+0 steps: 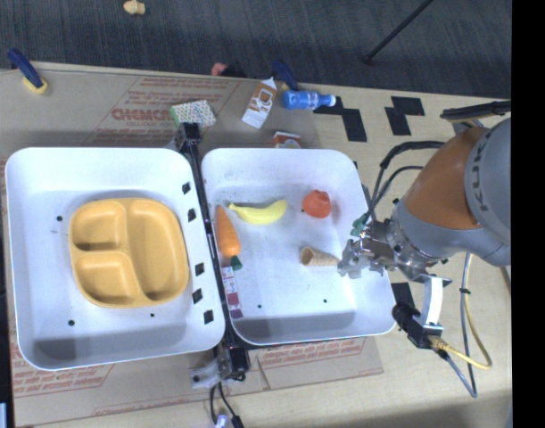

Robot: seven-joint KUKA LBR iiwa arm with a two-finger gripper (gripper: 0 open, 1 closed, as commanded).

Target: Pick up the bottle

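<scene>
A small blue bottle lies on its side on the cardboard behind the right bin, outside both bins. My gripper hangs low over the right bin's right side, just right of a waffle cone. It is far from the bottle, which lies toward the top of the view. Nothing shows in the gripper.
The right bin also holds a yellow banana, an orange carrot and a red fruit. A yellow divided plate sits in the left bin. Small cartons and a packet lie near the bottle.
</scene>
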